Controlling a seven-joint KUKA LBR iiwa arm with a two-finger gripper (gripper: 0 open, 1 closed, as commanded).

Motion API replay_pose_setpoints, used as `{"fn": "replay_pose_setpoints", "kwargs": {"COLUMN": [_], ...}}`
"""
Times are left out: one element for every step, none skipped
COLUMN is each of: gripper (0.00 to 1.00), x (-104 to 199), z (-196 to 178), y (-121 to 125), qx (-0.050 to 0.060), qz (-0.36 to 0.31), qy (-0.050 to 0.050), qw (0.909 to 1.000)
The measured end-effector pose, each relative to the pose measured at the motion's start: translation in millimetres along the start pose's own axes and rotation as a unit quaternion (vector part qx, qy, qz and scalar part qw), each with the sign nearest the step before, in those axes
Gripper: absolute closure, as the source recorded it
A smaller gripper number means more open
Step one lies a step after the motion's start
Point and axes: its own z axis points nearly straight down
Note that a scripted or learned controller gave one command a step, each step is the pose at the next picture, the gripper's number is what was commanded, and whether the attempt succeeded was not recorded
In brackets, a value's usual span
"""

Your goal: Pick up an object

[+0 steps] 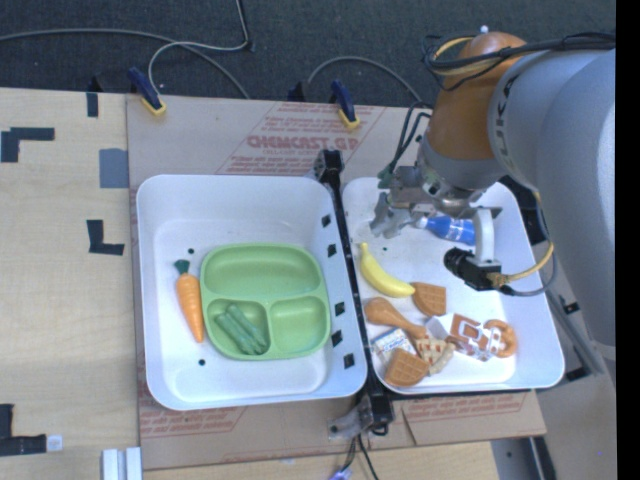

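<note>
The tool (392, 218) hangs over the upper part of the right bin (540, 363), its grey fingers (383, 221) pointing down toward the bin floor; whether they are spread or pressed together cannot be told from this angle, and nothing shows between them. Just below the tool lies a yellow banana (383, 273). Beside the tool, under the wrist, a blue-and-white object (450, 230), perhaps a small bottle, is partly hidden. Farther below the tool sit a drumstick (392, 317), a waffle piece (430, 299), a pretzel (484, 337) and other toy food. Well off to the tool's far side, the left bin (160, 203) holds a green divided plate (266, 300) carrying green beans (240, 328), with a carrot (189, 301) touching the plate's edge.
</note>
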Motion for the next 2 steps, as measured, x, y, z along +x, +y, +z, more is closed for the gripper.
{"fn": "replay_pose_setpoints", "kwargs": {"gripper": [0.0,0.0], "x": [0,-7], "z": [0,12], "y": [0,-42], "qx": [0.001,0.001], "qz": [0.0,0.001], "qy": [0.0,0.0], "qw": [1.0,1.0]}}
